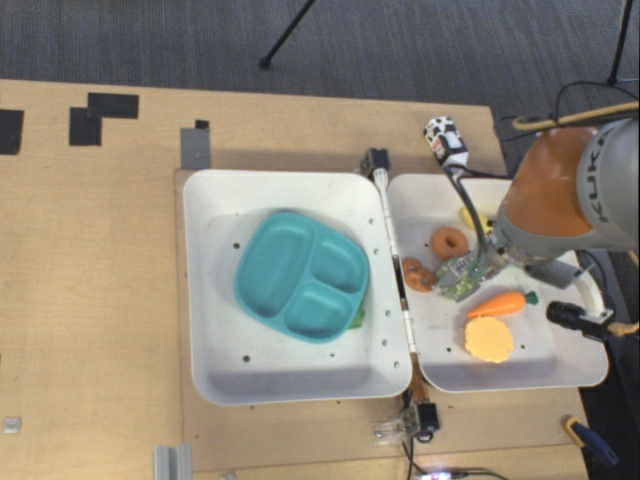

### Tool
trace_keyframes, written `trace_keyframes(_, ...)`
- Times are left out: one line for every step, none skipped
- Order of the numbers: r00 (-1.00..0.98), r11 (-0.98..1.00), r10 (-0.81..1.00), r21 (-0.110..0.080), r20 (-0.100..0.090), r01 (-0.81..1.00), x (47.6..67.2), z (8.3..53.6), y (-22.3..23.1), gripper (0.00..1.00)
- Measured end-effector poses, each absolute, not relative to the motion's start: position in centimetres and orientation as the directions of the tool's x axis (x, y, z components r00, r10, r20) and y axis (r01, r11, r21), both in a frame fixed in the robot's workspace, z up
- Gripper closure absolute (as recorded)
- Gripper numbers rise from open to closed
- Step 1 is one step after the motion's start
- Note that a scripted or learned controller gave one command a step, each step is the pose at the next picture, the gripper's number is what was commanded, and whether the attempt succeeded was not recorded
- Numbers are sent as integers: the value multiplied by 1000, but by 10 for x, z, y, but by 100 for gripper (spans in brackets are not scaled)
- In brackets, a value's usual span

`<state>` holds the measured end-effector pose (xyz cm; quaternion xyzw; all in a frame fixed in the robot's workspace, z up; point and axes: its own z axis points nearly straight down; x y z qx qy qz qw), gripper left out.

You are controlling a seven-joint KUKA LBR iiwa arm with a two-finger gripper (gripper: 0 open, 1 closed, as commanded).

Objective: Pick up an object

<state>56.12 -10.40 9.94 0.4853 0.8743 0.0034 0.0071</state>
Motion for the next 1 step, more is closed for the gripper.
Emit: trace_keyframes(-562, 562, 827, 6, -4, 827, 546, 222, -37, 100)
